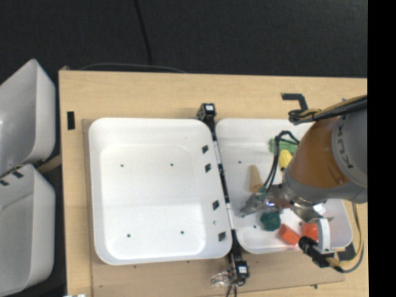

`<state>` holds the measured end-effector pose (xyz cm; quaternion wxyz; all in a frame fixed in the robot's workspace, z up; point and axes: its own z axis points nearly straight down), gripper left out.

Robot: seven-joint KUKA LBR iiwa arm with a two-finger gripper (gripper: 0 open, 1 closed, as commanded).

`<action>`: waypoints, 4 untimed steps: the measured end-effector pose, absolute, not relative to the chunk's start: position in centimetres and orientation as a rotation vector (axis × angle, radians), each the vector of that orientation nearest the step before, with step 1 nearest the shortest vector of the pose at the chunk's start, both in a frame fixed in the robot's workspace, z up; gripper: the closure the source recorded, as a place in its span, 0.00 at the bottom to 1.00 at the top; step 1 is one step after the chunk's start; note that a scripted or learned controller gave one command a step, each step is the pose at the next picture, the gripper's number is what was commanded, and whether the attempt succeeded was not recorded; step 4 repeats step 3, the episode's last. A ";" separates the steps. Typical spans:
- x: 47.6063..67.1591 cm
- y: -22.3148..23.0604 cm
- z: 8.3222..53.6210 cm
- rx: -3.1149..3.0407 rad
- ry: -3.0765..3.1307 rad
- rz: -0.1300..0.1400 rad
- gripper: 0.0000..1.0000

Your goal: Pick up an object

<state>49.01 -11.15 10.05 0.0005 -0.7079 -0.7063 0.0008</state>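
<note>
The gripper [252,206] hangs low by the right bin's [247,243] left wall, beside a green object [270,220].

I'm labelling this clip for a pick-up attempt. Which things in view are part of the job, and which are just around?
Job:
- gripper
- teal object
- tan wedge
- orange object
- yellow object
- right bin

Just around:
- left bin
- wooden bench
- black clamps

One fixed camera looks down at a slant on the bench [142,98] and both white bins [99,184].
</note>
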 end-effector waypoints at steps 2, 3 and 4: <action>56.3 -12.3 11.1 -2.223 -2.223 -0.002 1.00; 63.4 -6.5 20.8 -2.219 -2.239 -0.017 1.00; 63.4 -6.5 20.8 -2.219 -2.239 -0.017 1.00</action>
